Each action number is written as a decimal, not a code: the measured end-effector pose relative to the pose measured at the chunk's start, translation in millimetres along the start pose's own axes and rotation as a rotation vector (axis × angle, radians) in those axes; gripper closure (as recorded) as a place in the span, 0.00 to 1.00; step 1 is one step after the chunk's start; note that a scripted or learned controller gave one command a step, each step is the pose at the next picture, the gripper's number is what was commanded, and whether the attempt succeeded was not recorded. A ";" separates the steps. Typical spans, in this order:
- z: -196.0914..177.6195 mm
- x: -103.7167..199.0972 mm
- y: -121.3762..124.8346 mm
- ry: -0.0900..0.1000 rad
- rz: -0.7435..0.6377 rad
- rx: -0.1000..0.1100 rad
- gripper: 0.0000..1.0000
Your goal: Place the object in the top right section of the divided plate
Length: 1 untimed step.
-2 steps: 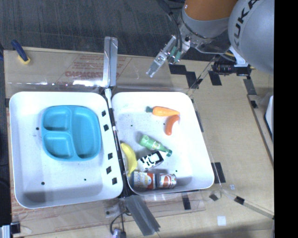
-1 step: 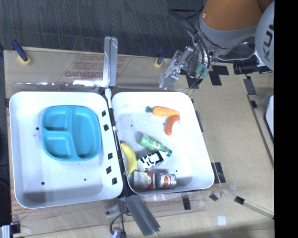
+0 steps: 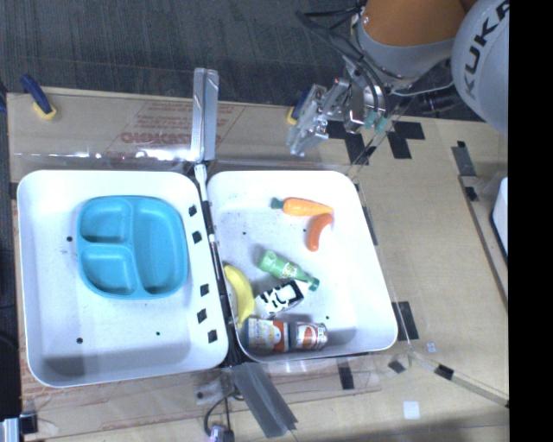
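Bench, two white bins side by side, seen from above at a slant.

Left bin (image 3: 52, 345): held 1 blue divided plate (image 3: 132, 245), lying flat in the upper-middle of the bin. 3 sections: two smaller ones on the plate's left, one long one on its right. Nothing lay in any section.

Right bin (image 3: 367, 285): held 5 items.
- Orange carrot (image 3: 301, 206), near the bin's far edge, right of centre.
- Orange sausage-shaped piece (image 3: 317, 230), curved, touching or just below the carrot; contact not clear.
- Green bottle (image 3: 286, 268), on its side, mid-bin, tilted down toward the right.
- Yellow banana (image 3: 239, 293), along the bin's left wall, beside the divider.
- Can w/ red-and-white label (image 3: 285, 336), on its side at the near edge.
- Black-and-white item (image 3: 284, 296) betw. bottle and can; too small to identify.

Arm: grey w/ orange band (image 3: 406, 22), reached in from upper right. Gripper (image 3: 304, 136) hung outside the bins, just beyond the right bin's far edge, above bare bench. Fingers (image 3: 298, 138) pointed down-left, slightly spread w/ a narrow gap, nothing betw. them. Well apart from all 5 items and from the plate.

Blue-and-yellow clip (image 3: 38, 97) sat at the bench's far-left corner.
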State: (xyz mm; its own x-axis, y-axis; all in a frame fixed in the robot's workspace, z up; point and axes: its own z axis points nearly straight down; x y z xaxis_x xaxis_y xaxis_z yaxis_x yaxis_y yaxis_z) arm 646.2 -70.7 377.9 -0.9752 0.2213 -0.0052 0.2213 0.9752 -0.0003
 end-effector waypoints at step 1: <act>-12.5 -4.2 -21.1 0.000 -0.257 0.000 1.00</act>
State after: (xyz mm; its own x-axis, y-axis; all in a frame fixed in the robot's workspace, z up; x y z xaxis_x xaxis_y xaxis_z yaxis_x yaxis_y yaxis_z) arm 645.6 -92.2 390.5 -0.9994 -0.0338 -0.0051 -0.0338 0.9994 -0.0017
